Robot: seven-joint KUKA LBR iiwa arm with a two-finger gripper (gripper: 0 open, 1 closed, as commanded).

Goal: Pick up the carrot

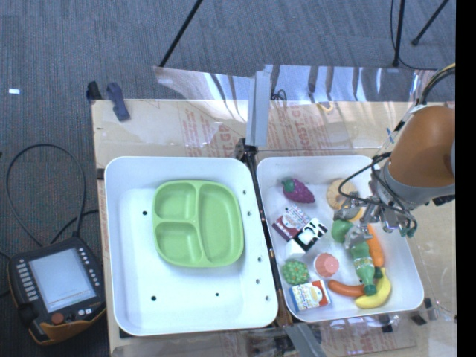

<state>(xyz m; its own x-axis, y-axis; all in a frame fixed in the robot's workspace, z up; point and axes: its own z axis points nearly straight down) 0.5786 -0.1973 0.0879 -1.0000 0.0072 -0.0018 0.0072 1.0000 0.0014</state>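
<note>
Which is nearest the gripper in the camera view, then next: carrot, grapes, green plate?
From the gripper, at the right bin's right side:
1. Carrot, right beside it, just below in the view.
2. Grapes, upper left part of the same bin.
3. Green plate, in the left bin.

My carrot (376, 249) is small and orange, lying lengthwise near the right bin's right wall, just above the banana.
</note>
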